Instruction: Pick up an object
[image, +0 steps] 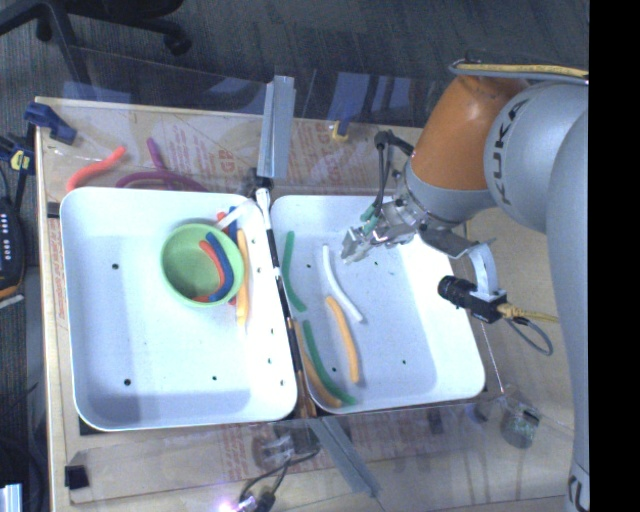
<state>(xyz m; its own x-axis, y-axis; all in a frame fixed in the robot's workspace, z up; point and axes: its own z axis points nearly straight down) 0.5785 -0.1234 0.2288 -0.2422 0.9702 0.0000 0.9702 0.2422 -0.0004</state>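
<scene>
While the tool (358, 243) hovers in the approach step, grip state indeterminable, you should lower it onto the white strip (340, 288) just below-left.

Single fixed cam, mounted above the wooden surface (200, 440), looking down at a slant. Mid-range: both shallow white plastic bins (150, 400) fully in frame, side by side. Grey-and-orange arm (500, 130) enters from right.

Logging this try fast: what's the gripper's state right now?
Gripper: cannot be told; it hangs over the right bin, just above the white strip.
</scene>
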